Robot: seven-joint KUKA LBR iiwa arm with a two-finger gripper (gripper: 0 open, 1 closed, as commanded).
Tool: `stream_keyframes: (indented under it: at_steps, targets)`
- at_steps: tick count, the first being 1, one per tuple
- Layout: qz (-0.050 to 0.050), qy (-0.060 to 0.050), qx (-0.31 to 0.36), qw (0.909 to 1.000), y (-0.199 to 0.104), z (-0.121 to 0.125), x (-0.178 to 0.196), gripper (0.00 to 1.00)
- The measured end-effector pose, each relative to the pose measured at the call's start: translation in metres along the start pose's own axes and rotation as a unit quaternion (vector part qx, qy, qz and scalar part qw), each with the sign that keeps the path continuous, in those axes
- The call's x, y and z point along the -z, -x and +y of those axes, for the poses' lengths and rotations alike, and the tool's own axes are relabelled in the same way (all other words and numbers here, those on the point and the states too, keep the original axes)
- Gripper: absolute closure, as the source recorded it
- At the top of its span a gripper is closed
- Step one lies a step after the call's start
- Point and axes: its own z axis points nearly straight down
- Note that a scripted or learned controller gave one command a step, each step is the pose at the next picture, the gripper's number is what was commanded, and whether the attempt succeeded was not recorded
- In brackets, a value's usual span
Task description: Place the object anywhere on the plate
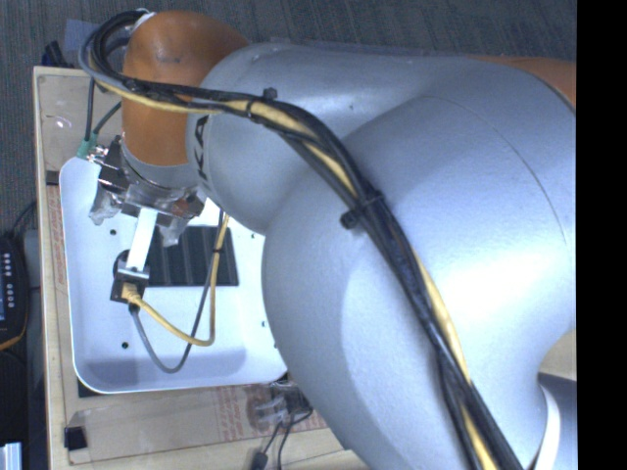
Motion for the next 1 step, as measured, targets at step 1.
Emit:
stream_keyframes:
  at_steps: [1]
  targets:
    - [0.0, 0.0, -0.041, 0.9992, 0.0202, -0.0354, -0.138, 0.0]
